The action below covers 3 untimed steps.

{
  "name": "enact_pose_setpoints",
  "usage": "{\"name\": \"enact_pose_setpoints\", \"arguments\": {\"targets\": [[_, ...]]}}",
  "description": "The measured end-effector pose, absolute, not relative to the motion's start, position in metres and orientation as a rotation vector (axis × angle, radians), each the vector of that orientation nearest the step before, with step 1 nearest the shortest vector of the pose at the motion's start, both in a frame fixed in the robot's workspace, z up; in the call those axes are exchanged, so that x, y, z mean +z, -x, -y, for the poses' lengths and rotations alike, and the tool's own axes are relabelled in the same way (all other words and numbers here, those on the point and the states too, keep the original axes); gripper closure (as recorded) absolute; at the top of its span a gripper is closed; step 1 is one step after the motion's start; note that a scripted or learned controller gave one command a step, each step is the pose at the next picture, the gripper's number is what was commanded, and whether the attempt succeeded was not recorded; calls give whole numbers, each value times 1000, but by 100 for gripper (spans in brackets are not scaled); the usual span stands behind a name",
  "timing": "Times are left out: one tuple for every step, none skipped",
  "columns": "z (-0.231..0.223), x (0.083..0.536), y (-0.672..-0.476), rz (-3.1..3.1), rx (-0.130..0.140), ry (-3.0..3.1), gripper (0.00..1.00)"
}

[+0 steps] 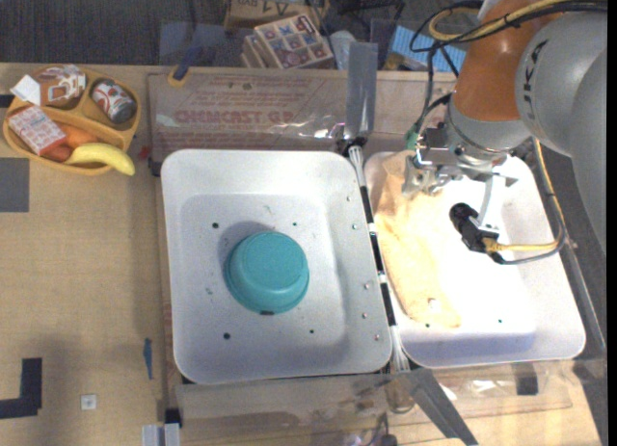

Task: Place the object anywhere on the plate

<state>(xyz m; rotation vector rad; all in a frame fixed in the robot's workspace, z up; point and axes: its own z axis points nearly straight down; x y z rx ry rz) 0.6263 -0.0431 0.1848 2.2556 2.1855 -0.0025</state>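
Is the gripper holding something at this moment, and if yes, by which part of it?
It cannot be told. The gripper hangs over the right bin, and no object shows clearly between its tips.

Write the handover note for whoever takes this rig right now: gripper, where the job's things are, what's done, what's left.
Gripper: over the right bin's far left corner, arm reaching in from the right. Whether it holds anything cannot be told from this view.
Plate: the nearest candidate is the teal round dish, which looks upside down, in the middle of the left bin; nothing rests on it.
Object: no separate object can be made out in the right bin, where glare and a yellowish patch wash out the floor below the gripper.
Done: no placement yet.
Left: find and grasp the object, carry it to the left bin, set it on the dish.
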Motion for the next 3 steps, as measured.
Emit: {"name": "enact_pose_setpoints", "arguments": {"targets": [[43,225,-627,-2187,0,-2254,100],[-12,227,-611,-2594,-1,-1774,100],[-52,236,-587,-2892,1,-1225,100]]}}
